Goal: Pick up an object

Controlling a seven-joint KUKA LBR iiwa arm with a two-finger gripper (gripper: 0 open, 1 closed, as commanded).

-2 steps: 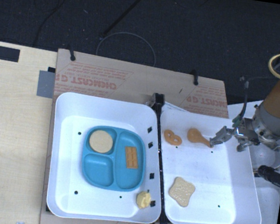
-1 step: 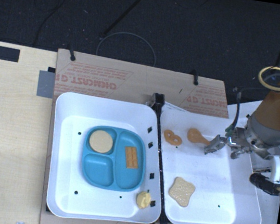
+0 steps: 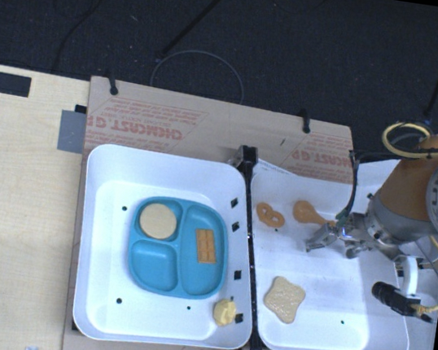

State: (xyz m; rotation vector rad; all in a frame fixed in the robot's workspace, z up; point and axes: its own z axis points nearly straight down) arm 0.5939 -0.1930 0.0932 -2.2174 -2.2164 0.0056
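- Sitting in the left bin (image 3: 110, 186) is a blue sectioned tray (image 3: 178, 248), lying flat.
- The tray's upper-left compartment holds a round tan cracker (image 3: 157, 220); its right compartment holds an orange rectangular wafer (image 3: 206, 246); its lower-left compartment shows bare blue.
- A small pale yellow lump (image 3: 224, 312) rests on the left bin's floor near its lower-right corner, just beside the divider (image 3: 246, 240) between the bins and apart from the tray.
- In the right bin (image 3: 342, 334), a pretzel-shaped piece (image 3: 270, 215) lies near the divider in the upper part.
- A slice of toast (image 3: 284, 299) lies flat lower down, well apart from the pretzel.
- An orange-brown spoon-shaped piece (image 3: 308, 213) lies in the upper part, right of the pretzel.
- The gripper (image 3: 334, 239) is low over the right bin, just beside the spoon-shaped piece, fingers spread apart with nothing visible between them.
- The arm (image 3: 414, 193) enters from the right.
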